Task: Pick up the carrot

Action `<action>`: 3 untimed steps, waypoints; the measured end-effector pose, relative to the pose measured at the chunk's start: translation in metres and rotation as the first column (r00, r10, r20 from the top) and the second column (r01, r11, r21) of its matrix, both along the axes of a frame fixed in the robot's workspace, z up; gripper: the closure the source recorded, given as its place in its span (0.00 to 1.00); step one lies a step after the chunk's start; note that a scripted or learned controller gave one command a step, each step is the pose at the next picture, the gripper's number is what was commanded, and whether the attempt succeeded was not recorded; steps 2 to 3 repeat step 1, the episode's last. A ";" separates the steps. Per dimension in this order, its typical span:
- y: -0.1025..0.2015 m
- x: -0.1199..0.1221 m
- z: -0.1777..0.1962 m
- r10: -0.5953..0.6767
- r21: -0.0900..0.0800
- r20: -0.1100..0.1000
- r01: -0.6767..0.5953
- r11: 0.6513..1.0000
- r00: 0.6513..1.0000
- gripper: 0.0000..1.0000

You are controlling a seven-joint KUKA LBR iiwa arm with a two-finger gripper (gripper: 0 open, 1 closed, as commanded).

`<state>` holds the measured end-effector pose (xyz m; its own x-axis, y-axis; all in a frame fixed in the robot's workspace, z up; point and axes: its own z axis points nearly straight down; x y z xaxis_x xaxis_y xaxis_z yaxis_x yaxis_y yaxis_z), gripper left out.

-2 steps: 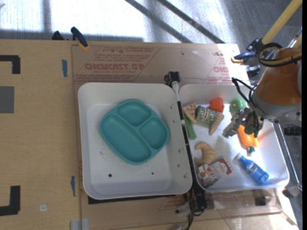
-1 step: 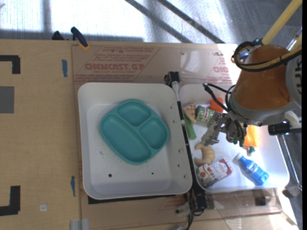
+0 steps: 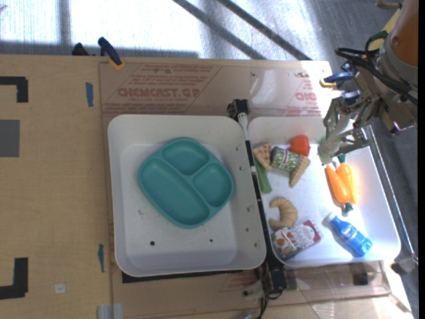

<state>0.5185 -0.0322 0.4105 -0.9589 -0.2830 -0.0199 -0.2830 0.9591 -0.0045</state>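
- While the gripper (image 3: 330, 150) hangs over the upper right part of the right bin (image 3: 392, 224), its pale fingers (image 3: 327, 146) point down toward the bin floor; whether they are apart or together I cannot tell, and nothing shows between them.
- The carrot (image 3: 341, 183) lies on the floor of the right bin, just below the fingertips, its orange body running down the bin and its green top near the gripper.
- A blue bottle (image 3: 350, 236) lies tilted below the carrot, near the bin's lower right corner.
- A croissant (image 3: 285, 211) sits near the bin's middle, with a red-and-white pouch (image 3: 296, 237) just below it.
- A small can with a green label (image 3: 287, 158) lies toward the upper left, a red piece (image 3: 300, 145) touching its upper right side.
- A green stick-shaped piece (image 3: 263, 176) lies along the bin's left wall.
- The left bin (image 3: 126, 244) holds a teal divided plate (image 3: 186, 181) with three compartments.
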 end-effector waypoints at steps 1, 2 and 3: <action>0.000 0.000 -0.002 -0.001 0.001 -0.005 0.001 1.000 1.000 0.00; 0.000 0.000 -0.002 -0.001 0.001 -0.005 0.001 1.000 1.000 0.00; 0.000 0.000 -0.002 -0.001 0.001 -0.005 0.001 1.000 1.000 0.00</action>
